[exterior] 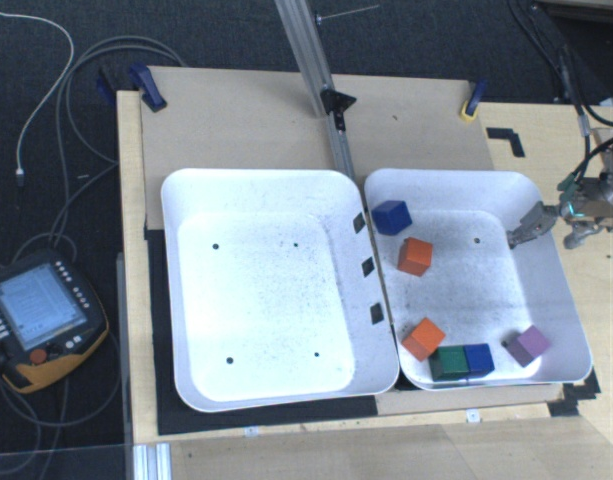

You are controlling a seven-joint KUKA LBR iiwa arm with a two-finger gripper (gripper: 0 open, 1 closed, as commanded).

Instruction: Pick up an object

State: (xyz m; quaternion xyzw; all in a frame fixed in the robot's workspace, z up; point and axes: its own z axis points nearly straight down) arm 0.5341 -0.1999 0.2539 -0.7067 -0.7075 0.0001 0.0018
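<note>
Blocks in right bin (546, 268): two orange, two blue, one green, one purple; fingers (531, 226) state unclear.

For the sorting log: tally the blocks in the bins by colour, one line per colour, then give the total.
Blue blocks: 2
Orange blocks: 2
Green block: 1
Purple block: 1
Total: 6, all in the right bin.
</note>
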